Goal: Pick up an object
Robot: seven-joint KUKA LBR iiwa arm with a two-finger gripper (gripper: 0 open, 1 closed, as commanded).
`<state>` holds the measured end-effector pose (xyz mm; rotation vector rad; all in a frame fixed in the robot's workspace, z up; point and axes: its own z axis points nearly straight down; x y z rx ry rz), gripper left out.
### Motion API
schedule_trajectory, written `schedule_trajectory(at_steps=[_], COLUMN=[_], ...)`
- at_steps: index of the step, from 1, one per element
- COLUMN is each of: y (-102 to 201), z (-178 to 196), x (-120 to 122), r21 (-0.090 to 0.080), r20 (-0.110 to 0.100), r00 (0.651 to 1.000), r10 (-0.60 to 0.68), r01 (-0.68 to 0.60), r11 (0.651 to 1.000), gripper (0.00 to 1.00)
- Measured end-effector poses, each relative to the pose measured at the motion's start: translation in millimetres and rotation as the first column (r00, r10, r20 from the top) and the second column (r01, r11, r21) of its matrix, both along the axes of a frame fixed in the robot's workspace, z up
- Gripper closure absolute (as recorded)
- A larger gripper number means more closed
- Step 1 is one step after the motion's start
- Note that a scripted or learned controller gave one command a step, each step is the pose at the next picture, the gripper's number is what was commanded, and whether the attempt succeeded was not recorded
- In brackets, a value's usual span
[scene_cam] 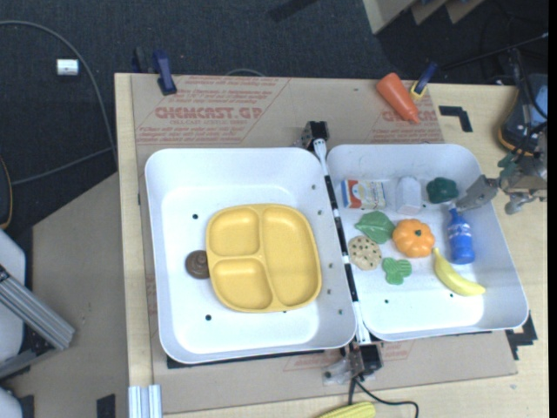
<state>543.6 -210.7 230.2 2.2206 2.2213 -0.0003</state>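
Camera view: end effector (477,193) at right edge over right bin (500,299), finger state unclear; blue bottle (459,237) just below it looks light, rigid, slippery—grip across its body.

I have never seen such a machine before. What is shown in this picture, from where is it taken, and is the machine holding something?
One camera, fixed above a bench, looks down at a slant. On the bench are two shallow white bins side by side. The left bin holds a yellow divided plate with a small brown round thing at its left edge. The right bin holds toy foods: an orange pumpkin, a banana, a cookie, green pieces, and a blue bottle.

The machine is a robot arm reaching in from the right. Its gripper, a two-finger hand, is over the right bin's far right side, near the bottle. I see nothing between its fingers, so it holds nothing yet. An orange carrot-like toy lies outside the bins.
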Motion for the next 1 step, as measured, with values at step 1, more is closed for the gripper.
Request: schedule_trajectory(at_steps=[1], y=[8.0], z=[-145.9], x=[52.2], r21=[0.001], r20=[0.0], r00=[1.0], r10=[0.001], r01=[-0.001], r11=[1.0], gripper=[0.0])
